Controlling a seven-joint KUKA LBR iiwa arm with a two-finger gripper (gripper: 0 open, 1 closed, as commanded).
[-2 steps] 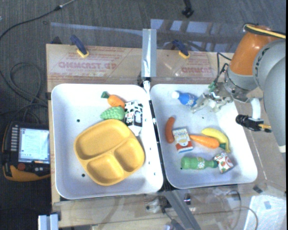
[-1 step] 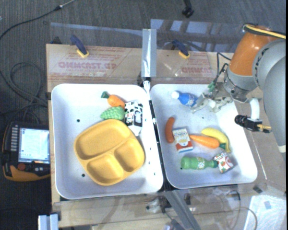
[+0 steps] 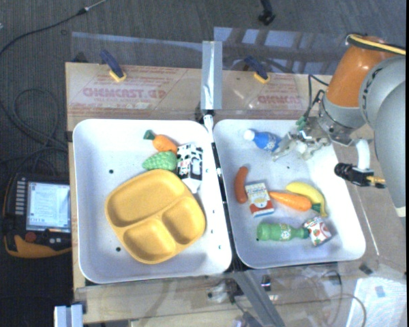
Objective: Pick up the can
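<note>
Right bin [image 3: 349, 249]: apparent can [image 3: 318, 231] well apart from fingers [image 3: 284, 150].

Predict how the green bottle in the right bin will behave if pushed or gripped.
The green bottle lies on its side, so it would probably roll if nudged. Its rounded body may slip from a pinch. The red-and-white pack beside it would likely shift too.

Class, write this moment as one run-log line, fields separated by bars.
gripper: over right bin's far side, holding nothing visible | can: lying near bin's front right corner | pick: not done
</note>
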